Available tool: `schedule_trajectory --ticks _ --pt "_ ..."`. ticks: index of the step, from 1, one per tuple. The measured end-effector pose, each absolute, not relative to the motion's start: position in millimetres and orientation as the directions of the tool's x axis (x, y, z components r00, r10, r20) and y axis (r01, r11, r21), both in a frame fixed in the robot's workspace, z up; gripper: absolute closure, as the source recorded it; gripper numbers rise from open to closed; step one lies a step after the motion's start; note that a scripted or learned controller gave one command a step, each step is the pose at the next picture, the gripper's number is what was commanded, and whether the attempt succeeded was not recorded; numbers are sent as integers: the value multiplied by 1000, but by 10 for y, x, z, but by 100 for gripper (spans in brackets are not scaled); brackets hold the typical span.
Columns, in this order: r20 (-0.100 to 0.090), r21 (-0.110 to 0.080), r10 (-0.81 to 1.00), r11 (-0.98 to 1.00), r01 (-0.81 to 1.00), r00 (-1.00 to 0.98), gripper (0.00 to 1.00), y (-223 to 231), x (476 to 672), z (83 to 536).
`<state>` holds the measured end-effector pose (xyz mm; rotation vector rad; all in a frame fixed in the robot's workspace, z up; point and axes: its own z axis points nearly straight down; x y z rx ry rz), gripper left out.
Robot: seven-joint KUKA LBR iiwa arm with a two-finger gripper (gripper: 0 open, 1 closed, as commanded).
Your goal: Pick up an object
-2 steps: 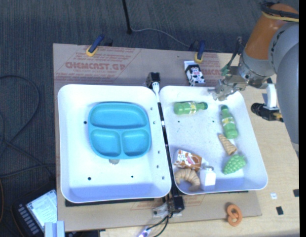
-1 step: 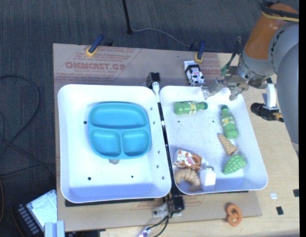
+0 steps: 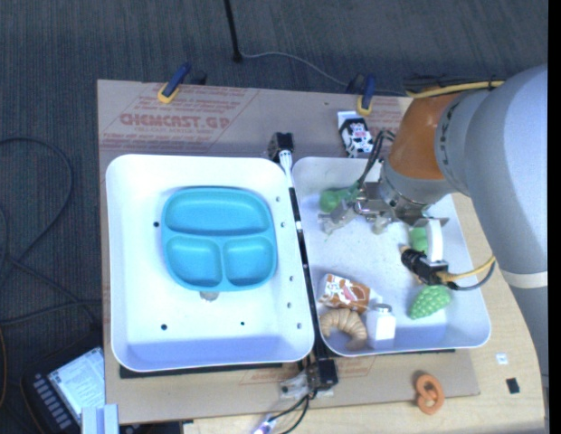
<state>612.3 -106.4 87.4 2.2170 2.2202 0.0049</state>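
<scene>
My gripper (image 3: 356, 219) hangs low over the upper left part of the right bin (image 3: 461, 333), its silver fingers (image 3: 329, 223) spread apart and open, with bare bin floor between them. A small green toy (image 3: 333, 199) lies just up and left of the left finger, close to it; I cannot tell whether they touch. A green and white object (image 3: 425, 240) lies to the gripper's right, under the wrist. Toward the front of the bin lie a bumpy green fruit (image 3: 429, 302), an orange snack packet (image 3: 344, 290), a brown croissant (image 3: 346, 324) and a white block (image 3: 382, 324).
The left bin (image 3: 136, 333) holds a blue divided plate (image 3: 219, 238). The grey arm with its orange band (image 3: 416, 143) covers the right bin's upper right corner. An orange pretzel shape (image 3: 429, 391) lies on the bench in front of the right bin.
</scene>
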Motion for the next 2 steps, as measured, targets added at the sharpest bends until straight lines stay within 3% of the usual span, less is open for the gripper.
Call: schedule_trajectory --ticks 1,2 --pt "-1 -3 1000 -2 1000 2 0 -1641 5079 1007" --pt "-6 11 1000 -2 1000 2 0 -1311 4905 877"
